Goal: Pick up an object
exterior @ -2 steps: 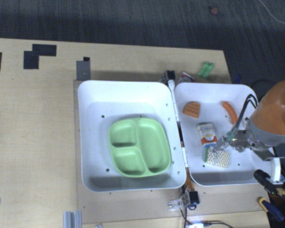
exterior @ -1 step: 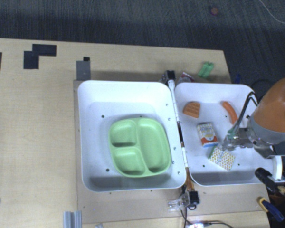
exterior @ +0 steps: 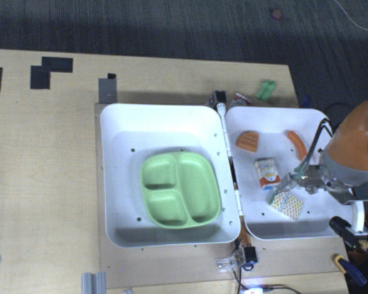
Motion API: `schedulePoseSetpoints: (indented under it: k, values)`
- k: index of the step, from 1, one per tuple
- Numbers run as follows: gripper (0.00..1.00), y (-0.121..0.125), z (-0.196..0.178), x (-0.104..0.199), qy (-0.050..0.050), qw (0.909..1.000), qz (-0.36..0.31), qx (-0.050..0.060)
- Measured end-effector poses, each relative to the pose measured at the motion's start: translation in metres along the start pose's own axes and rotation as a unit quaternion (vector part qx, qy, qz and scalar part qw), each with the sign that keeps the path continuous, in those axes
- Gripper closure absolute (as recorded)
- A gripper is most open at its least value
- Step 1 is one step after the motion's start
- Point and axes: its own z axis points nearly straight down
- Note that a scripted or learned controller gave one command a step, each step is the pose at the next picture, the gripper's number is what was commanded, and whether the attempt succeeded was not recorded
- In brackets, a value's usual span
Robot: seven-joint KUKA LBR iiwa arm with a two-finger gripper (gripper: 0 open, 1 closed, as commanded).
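- 2 white bins side by side: left bin (exterior: pixel 113 164), right bin (exterior: pixel 316 118).
- Left bin: green tray (exterior: pixel 180 188) with 3 compartments, lying flat near the middle.
- Right bin: orange wedge (exterior: pixel 248 141) at upper left, orange stick (exterior: pixel 296 144) to its right, small carton (exterior: pixel 267 171) mid-bin, patterned packet (exterior: pixel 287 205) near the front wall.
- Arm in from the right; gripper (exterior: pixel 292 182) low, just above the packet, beside the carton.
- Grip state: cannot tell.

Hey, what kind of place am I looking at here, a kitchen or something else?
Probably a robotics lab bench, not a kitchen: two white bins fixed to a wooden bench, loose cables at their edges, and a robot arm reaching over toy food such as a small carton.
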Motion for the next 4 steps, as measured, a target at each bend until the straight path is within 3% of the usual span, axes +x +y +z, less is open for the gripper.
schedulePoseSetpoints:
  k: [1, 2, 3, 4]
  values:
    - [0.0, 0.019, 0.027, 0.061, 0.002, 1.0, 0.001, 0.009]
    - [1.0, 0.021, 0.016, 0.061, 0.001, 1.0, 0.0, 0.006]
    - [0.0, 0.021, 0.016, 0.061, 0.001, 1.0, 0.0, 0.007]
    - [1.0, 0.022, 0.005, 0.061, 0.002, 1.0, -0.001, 0.005]
